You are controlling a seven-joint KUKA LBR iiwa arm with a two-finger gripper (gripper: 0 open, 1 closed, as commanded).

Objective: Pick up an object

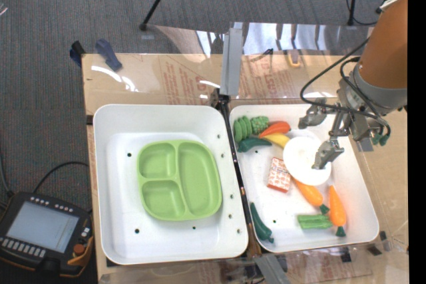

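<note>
The arm (389, 50), grey with its orange band, reaches in from three o'clock and hangs over the upper right part of the right bin (363, 186). The left bin (113, 136) lies beside it at nine o'clock and carries a green divided plate (180, 179) with three compartments, sitting near its middle.

The gripper (319, 136) hovers over the right bin with its two fingers spread wide apart, one fingertip up at about eleven o'clock from the other. Nothing is between them; it has hold of nothing.

Just under the lower fingertip lies a white round plate (303, 157), the biggest of the loose things in this bin. Whether the finger touches it cannot be told from this slant.

The rest of the things fan out around the gripper. At six o'clock from it lie two carrots: one carrot (308, 193) runs out slantwise from under the white plate's edge, and a second, fatter carrot (337, 208) sits just beside it toward five o'clock. At seven o'clock from the gripper is a red-and-white patterned block (279, 175), touching the white plate's left edge. At nine to ten o'clock, near the bin's top left corner, is a cluster: a bumpy green vegetable (251, 125), an orange-red pepper (275, 129) and a yellow piece (279, 140) beneath it. A green bean piece (313, 221) lies at the bottom, near the fat carrot, and a dark green pod (261, 223) lies against the bin's left wall at seven o'clock, well apart from the gripper.
</note>
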